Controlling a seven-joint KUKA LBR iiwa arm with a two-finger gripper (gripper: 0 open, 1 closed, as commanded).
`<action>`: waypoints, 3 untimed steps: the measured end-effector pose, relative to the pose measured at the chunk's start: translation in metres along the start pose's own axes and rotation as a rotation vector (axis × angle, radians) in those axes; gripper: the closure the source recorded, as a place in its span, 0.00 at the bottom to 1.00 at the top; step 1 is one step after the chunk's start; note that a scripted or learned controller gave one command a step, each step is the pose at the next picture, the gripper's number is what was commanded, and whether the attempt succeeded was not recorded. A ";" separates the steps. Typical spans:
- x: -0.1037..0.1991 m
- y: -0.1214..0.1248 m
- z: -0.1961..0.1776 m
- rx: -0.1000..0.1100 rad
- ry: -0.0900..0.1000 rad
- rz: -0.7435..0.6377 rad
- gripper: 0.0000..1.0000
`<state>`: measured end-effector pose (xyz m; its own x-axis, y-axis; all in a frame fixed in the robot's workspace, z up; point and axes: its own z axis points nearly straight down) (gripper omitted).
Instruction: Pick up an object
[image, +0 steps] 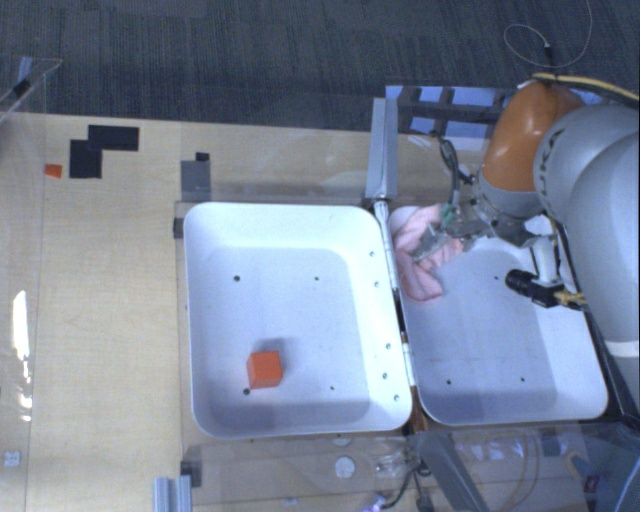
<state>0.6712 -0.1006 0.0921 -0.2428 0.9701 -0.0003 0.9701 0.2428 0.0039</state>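
Pink cloth (418, 262): it is lying crumpled in the far left corner of the right bin (520, 390), bunching up against the wall that this bin is sharing with its neighbour, with its lower end trailing toward the near side
Gripper (443, 238): it is sitting right down on the upper part of the pink cloth, touching it; the fingers are too small and too tangled with the fabric for me to be telling whether they are apart, together or pinching a fold
Arm (585, 200): the grey body is reaching in from the right, hanging over the far right part of the right bin, with the orange band (525, 135) sitting just above the wrist
Orange block (265, 369): it is resting flat on the floor of the left bin (290, 235), toward the near left, well apart from the cloth and the gripper
Bins: the two are standing side by side on the wooden bench (100, 330), touching along one edge
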 end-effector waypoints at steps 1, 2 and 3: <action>0.000 0.000 0.000 0.000 0.000 0.000 0.00; 0.000 0.000 0.000 0.000 0.000 0.000 0.00; 0.000 0.000 0.000 0.000 0.000 0.000 0.00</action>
<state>0.6712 -0.1007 0.0921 -0.2428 0.9701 -0.0004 0.9701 0.2428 0.0039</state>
